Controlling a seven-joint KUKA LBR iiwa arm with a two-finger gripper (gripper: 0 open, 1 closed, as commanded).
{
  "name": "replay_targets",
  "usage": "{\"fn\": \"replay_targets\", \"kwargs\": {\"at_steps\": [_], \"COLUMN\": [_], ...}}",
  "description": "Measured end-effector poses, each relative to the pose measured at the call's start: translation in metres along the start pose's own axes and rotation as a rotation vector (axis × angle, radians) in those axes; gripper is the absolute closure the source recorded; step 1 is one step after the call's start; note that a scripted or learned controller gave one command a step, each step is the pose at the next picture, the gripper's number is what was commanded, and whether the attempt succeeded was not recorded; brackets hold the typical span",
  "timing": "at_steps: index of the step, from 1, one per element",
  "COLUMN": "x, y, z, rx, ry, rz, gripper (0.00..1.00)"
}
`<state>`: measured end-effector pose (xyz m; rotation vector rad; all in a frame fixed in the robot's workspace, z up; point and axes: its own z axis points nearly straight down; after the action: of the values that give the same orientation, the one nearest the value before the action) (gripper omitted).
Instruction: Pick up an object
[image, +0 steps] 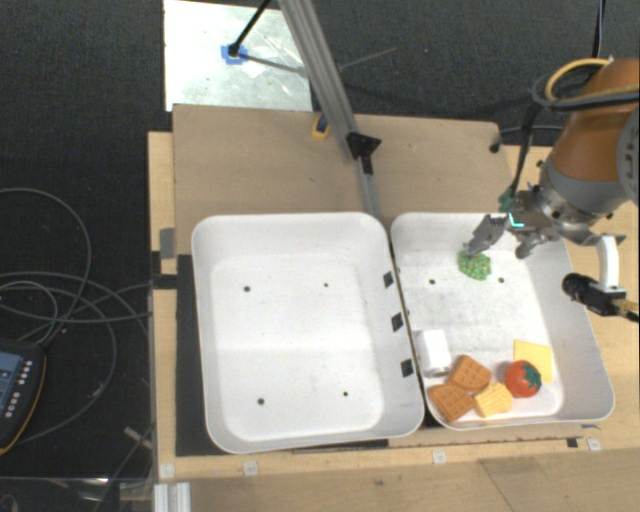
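under the claw (487, 243), roundish green lump (475, 266)

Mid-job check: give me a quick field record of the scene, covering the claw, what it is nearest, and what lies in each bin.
claw: over the far part of the right bin, right beside the green object
nearest object: green lumpy item, lying on the bin floor
grasp: cannot confirm; nothing seen lifted
near end of right bin: white block, two brown waffle-like pieces, small yellow piece, red tomato-like item, yellow wedge
left bin: bare white floor
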<state>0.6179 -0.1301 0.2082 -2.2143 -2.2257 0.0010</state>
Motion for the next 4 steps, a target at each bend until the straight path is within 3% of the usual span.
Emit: {"fn": "replay_targets", "kwargs": {"at_steps": [1,3,4], "x": [0.000,0.008,0.009], "y": [0.001,0.011,0.011], "z": [-0.002,0.092,0.118], "rx": [-0.003,0.001,-0.001], "ry": [-0.001,0.000,-0.001], "rz": [0.000,-0.001,0.001], "gripper": [0.00,0.00,0.00]}}
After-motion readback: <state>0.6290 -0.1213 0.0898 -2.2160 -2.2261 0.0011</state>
